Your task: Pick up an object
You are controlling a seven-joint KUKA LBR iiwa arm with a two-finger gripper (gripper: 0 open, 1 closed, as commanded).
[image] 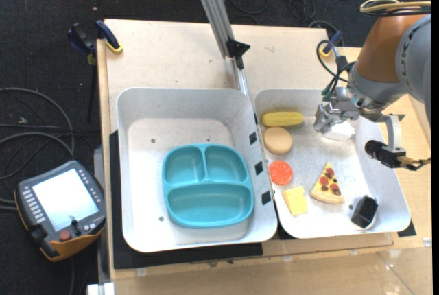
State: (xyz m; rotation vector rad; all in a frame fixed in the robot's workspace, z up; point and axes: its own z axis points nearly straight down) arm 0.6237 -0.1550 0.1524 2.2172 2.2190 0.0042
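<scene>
Over the right bin | end effector low at the far side, grip state I cannot tell | corn cob just beside it, leftward | looks light, hard, slick plastic; take it across the middle

one fixed camera above bench, angled down, mid distance, both white bins in frame.
</scene>
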